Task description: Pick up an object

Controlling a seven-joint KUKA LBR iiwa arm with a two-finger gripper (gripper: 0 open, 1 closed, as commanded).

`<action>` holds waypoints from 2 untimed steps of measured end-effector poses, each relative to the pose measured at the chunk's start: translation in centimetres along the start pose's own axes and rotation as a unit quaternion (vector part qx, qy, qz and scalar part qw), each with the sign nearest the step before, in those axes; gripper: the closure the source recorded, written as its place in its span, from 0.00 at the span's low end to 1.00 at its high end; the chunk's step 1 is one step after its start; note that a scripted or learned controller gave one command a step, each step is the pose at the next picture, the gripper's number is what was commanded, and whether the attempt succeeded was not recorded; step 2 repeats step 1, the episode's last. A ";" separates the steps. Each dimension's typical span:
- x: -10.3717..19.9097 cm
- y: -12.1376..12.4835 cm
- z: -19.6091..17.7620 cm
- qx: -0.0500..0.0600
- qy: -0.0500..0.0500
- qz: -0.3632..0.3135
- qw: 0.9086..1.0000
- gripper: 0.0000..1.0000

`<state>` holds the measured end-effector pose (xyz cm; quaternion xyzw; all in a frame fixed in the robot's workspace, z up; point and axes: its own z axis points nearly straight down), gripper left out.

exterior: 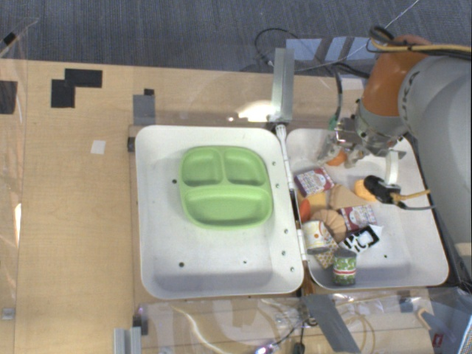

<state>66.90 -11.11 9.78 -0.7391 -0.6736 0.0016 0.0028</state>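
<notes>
The tool (345,144) hangs low over the far corner of the right bin (413,268), placed to reach an orange piece (337,158) just beneath it; its opening I cannot tell. Other packets crowd the bin's left side. The left bin (158,257) carries 1 green tray (224,186). Wooden table (66,220), grey carpet (147,21) beyond.

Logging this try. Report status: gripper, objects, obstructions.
Gripper low over right white bin, far end. Small orange item beneath it, grasp unconfirmed. Mixed packets piled nearby. Green divided plate in left bin.
</notes>
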 end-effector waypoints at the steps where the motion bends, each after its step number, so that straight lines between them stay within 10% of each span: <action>1: 6.4 -1.6 -9.0 -0.007 -0.001 -0.021 1.000 1.00; 2: 6.4 -1.6 -9.0 -0.007 -0.001 -0.021 1.000 1.00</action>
